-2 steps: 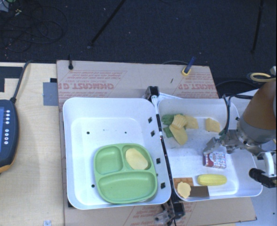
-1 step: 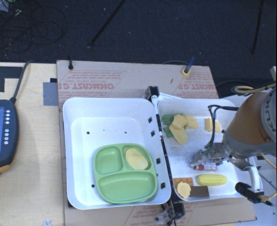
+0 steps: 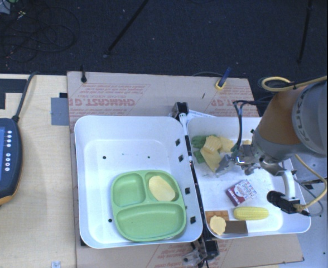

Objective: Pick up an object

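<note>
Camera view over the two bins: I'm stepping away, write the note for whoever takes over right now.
Gripper: low in the right bin, at the yellow pieces; grip state not readable.
Right bin also holds a green piece, a red-and-white packet, a corn cob and a yellow round piece on a brown block.
Left bin: green divided tray with a yellow item.
Done: nothing visibly lifted.
Left: grasp and raise one object.

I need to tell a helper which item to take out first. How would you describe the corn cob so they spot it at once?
Look in the right bin, along its near edge. The corn cob lies there on its side, just below the red-and-white packet. It is the one long, ridged yellow piece.
</note>
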`<state>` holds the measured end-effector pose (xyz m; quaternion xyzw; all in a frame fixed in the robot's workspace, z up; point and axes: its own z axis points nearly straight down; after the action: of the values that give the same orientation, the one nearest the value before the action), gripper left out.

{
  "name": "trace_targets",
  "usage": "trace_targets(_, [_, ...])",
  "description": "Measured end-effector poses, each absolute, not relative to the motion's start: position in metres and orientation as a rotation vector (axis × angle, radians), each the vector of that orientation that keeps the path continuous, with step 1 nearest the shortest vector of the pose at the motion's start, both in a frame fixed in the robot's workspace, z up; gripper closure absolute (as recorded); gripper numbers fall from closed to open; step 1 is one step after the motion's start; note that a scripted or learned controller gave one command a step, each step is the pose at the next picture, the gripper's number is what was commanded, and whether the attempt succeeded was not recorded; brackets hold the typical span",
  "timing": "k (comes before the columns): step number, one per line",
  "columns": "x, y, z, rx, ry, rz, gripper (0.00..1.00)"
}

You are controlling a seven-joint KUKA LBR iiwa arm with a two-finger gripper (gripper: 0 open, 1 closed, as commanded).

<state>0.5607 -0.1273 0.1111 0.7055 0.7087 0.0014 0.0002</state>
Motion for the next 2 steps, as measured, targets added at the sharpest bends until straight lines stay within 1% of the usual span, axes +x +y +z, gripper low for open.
trace_targets(1, [0.510,-0.138,0.091,2.213,2.212,0.007,0.00])
trace_targets(2, [0.608,-0.088,0.088,2.214,2.228,0.007,0.00])
